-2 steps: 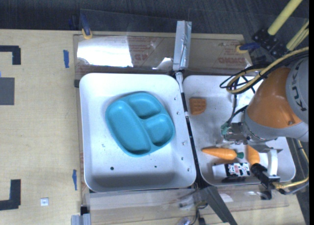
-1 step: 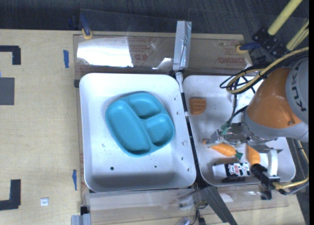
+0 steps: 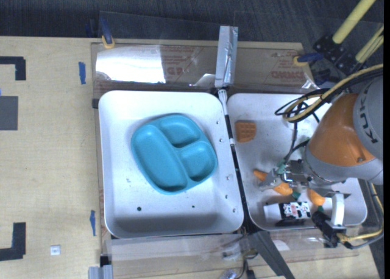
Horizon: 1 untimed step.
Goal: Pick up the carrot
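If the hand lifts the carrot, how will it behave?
The carrot, small and orange in the right bin, looks stiff, so it probably will not bend. Its tapered, rounded shape may let it roll or slip. It seems light.

A robotics lab: a plywood worktop (image 3: 42,150) with tape markers bears two white bins (image 3: 116,168), cables (image 3: 304,104) trailing beside the right one.

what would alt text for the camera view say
The grey and orange arm's gripper is low in the right bin, among orange carrot pieces. The left bin holds a blue divided plate.
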Tool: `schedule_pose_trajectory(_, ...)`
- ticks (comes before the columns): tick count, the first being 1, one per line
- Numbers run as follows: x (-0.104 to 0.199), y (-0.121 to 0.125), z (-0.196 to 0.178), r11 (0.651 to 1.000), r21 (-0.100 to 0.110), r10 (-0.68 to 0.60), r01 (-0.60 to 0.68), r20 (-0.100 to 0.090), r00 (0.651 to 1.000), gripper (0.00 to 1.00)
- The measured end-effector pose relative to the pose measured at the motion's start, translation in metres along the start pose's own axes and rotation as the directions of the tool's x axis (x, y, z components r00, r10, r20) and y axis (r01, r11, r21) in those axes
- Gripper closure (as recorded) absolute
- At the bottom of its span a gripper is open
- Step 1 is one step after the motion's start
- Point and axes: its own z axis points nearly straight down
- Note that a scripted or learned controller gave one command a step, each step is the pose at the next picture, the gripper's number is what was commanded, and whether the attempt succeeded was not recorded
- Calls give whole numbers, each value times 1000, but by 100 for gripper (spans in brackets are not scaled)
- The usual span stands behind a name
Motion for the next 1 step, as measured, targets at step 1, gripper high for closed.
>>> schedule_pose_trajectory(1,-1,1,-11,1000,-5,2,-2,2,1000,100)
